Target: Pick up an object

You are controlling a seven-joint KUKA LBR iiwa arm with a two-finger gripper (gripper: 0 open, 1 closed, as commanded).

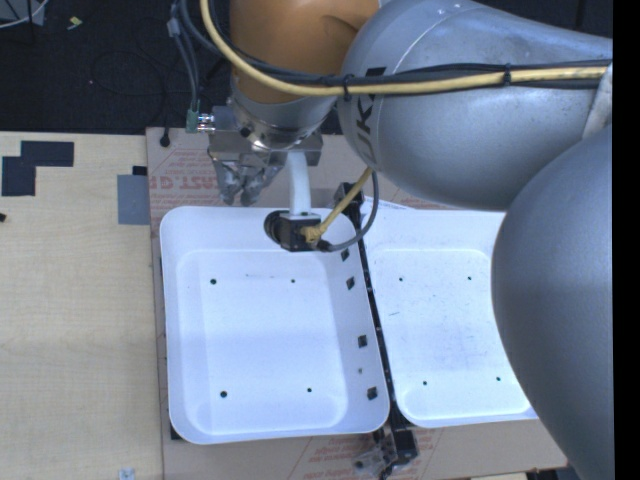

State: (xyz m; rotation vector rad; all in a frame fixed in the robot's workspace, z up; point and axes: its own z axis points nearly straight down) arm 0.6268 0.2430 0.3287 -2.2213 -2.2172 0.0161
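A: Report the jaws.
B: The jaws (243, 190) are hanging at the far rim of the left bin (185, 268), tips pointing down. How wide they are standing: cannot tell. Nothing is showing between them.
A: And the object to pick?
B: No loose object can be made out in either bin. A black fitting (290, 231) is sitting just right of the jaws. The right bin (455, 408) is lying beside the left one on the worktop (70, 308).
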